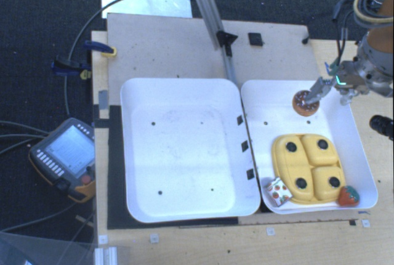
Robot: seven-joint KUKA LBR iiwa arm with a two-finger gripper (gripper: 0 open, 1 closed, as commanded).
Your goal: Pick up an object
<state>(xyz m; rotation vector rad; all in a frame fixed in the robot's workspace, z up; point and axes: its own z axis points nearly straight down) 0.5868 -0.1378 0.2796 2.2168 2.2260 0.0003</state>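
While the arm (pixel 375 23) reaches in from 3 o'clock, the bench reads left to right as follows.

Far left, off the bench at 9 o'clock: a pendant (pixel 64 159) with a grey screen and yellow-orange casing, cables trailing from it. At 10 o'clock a blue and yellow clamp (pixel 92 51) grips the edge of the tan, matte board (pixel 166 45).

Left bin (pixel 138 196): shallow white plastic, rounded corners, smooth floor with a few small dark dots. No objects seen in it.

A grey metal pole (pixel 206 2) slants down from 12 o'clock to the gap between the bins. Small black tabs (pixel 244 145) line the seam where the two bins touch.

Right bin (pixel 265 103): same white tray. Contents:
- a small checked red-and-white block (pixel 278 191) at its 7 o'clock corner, just beside the yellow piece;
- a large yellow moulded piece (pixel 308 168), four rounded lobes, each with a dark centre spot, glossy, in the lower half;
- a red strawberry-shaped toy (pixel 349 196) at 5 o'clock, touching the yellow piece's corner;
- a round brown doughnut (pixel 305 103) with speckled top, at 1 o'clock, well apart from the rest.

Gripper (pixel 317 92): grey metal, low over the doughnut's upper right edge. Cannot tell if it is parted or closed, nor whether the doughnut is gripped.
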